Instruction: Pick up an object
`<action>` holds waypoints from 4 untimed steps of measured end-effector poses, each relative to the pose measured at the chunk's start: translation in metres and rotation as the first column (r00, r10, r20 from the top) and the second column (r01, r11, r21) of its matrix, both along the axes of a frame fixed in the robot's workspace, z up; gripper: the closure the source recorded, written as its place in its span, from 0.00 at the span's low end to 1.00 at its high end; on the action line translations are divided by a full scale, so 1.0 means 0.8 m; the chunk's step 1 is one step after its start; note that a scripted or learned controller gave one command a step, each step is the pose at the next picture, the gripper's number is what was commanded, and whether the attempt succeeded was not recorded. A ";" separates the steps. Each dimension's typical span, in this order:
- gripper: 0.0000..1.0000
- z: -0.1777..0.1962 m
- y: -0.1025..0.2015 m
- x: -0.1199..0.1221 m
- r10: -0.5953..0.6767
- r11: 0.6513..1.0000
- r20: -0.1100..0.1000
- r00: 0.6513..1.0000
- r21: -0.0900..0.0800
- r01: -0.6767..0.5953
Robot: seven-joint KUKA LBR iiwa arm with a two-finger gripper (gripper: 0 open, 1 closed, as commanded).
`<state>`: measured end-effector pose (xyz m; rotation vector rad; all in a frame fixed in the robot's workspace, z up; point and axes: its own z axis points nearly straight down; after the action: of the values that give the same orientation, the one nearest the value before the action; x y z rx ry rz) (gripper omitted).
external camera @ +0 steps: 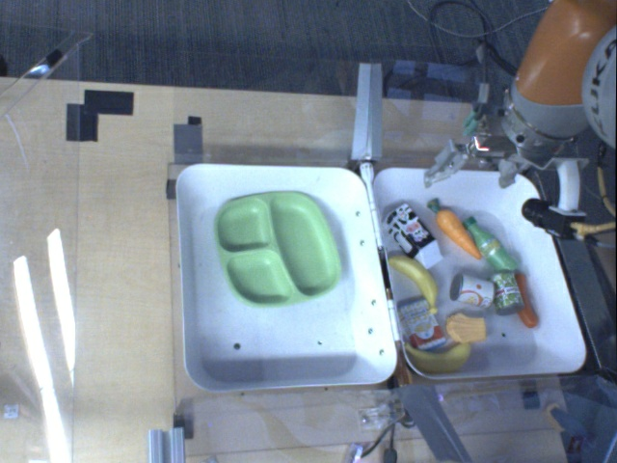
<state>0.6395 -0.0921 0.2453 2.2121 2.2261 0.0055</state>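
The right bin [554, 258] holds several toy foods: an orange carrot [457, 232], a green bottle [492, 247], a black-and-white cow carton [410, 230], a yellow banana [416, 280], a small can [472, 292] and a tan cracker [466, 329]. My gripper [475, 170] hangs over the bin's far edge, above and behind the carrot. Its two fingers [443, 168] are spread apart and open, with nothing between them.
A green divided plate [278, 247] lies in the left bin [193, 287]. A second banana [439, 358] and a flat packet [419, 321] sit at the right bin's near left corner. A metal divider post [364, 114] stands between the bins at the back.
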 end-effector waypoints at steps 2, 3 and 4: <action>0.00 -0.197 -0.119 -0.072 0.241 0.970 0.002 0.970 -0.003 -0.241; 0.00 -0.201 -0.127 0.034 0.106 0.994 -0.031 0.994 0.022 -0.106; 0.00 -0.189 -0.099 0.032 0.070 0.998 -0.022 0.997 0.001 -0.070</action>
<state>0.6647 -0.1715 0.0944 2.1433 2.3145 -0.0186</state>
